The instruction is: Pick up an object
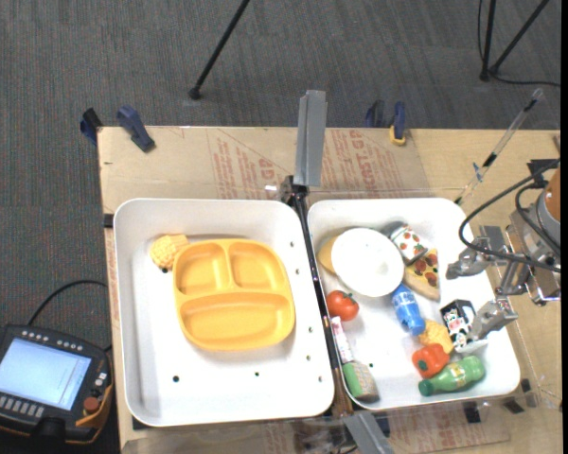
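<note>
Down by the front edge, left of the green bottle (452, 375), the left bin (133, 348) holds a yellow tray (233, 291), the right bin (388, 211) holds toys around the bottle, and the claw (483, 291), fingers apart and holding nothing, should come straight down on one toy.

Arm (547, 218) cut off at right edge

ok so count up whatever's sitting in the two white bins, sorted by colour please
Yellow: 2, divided tray, small corn-like piece
White: 1, round plate
Red or orange: 2, tomato, orange item
Blue: 1, small bottle
Green: 1, bottle
Mixed or unclear: about 5
Total: about 12
</note>
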Controlling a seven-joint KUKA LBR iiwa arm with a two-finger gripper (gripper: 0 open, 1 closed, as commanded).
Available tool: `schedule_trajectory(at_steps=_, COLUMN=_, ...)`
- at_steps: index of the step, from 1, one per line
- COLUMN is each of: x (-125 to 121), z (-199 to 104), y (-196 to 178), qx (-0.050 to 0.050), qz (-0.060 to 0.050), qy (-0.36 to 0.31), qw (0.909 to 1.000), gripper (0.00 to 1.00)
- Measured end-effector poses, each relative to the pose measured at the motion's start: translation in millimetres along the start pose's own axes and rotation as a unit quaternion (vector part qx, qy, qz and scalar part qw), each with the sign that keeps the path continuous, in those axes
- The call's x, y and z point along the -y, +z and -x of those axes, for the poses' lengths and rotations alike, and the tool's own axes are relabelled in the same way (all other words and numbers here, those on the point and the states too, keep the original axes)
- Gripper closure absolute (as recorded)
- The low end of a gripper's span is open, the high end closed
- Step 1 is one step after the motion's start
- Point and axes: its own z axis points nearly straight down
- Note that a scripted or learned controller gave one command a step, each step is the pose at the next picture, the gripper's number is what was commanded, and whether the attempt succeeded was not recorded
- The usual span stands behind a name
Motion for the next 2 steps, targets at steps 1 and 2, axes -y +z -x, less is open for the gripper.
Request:
schedule_trajectory(at_steps=1, x=32, z=45, y=91, qx=-0.005, qz=0.001, qy=0.024, qw=0.9997, gripper=0.00)
schedule_trajectory(at_steps=2, x=18, z=41, y=197, qx=-0.001, qz=0.001, qy=0.072, qw=0.9974, gripper=0.00)
